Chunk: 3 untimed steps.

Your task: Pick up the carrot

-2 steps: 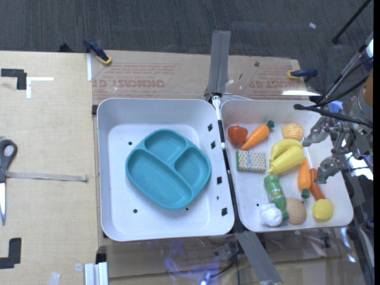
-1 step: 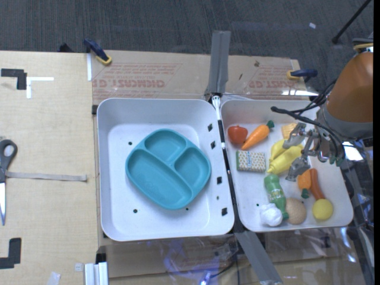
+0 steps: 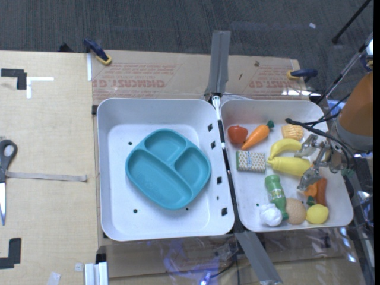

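Carrot: one, right bin; two bananas; one blue plate; pincer state unclear.

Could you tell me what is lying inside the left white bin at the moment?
Inside the left bin lies a teal divided plate with three compartments, nothing in them. Bare white floor shows around it; the floor directly beneath the plate is covered, so anything there cannot be seen.

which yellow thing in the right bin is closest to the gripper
The banana: its right end lies right beside the gripper. The lemon sits lower at the bin's front edge.
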Tool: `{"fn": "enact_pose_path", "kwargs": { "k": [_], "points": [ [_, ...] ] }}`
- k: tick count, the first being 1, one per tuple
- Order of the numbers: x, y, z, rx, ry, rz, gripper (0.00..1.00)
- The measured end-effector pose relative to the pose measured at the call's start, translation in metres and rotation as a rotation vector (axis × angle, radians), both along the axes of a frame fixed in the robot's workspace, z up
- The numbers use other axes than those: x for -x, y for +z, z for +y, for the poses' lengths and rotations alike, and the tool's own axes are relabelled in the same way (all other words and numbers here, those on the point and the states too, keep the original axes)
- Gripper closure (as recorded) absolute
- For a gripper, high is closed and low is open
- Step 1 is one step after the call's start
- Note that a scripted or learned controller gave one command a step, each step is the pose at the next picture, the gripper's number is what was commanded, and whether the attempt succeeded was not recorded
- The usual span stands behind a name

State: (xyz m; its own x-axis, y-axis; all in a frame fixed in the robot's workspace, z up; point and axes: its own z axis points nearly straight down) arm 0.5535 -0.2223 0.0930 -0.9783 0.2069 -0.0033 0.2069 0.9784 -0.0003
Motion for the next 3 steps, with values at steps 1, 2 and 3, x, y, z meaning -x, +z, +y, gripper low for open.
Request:
{"fn": "enact_pose_path", "kwargs": {
  "k": [1, 2, 3],
  "points": [
    [-0.002, 0.011, 0.002, 0.002, 0.005, -0.005, 1.00],
    [-0.027, 0.073, 0.063, 0.000, -0.076, -0.002, 1.00],
    [-0.027, 0.073, 0.063, 0.000, -0.076, -0.002, 0.00]
  ]
}}
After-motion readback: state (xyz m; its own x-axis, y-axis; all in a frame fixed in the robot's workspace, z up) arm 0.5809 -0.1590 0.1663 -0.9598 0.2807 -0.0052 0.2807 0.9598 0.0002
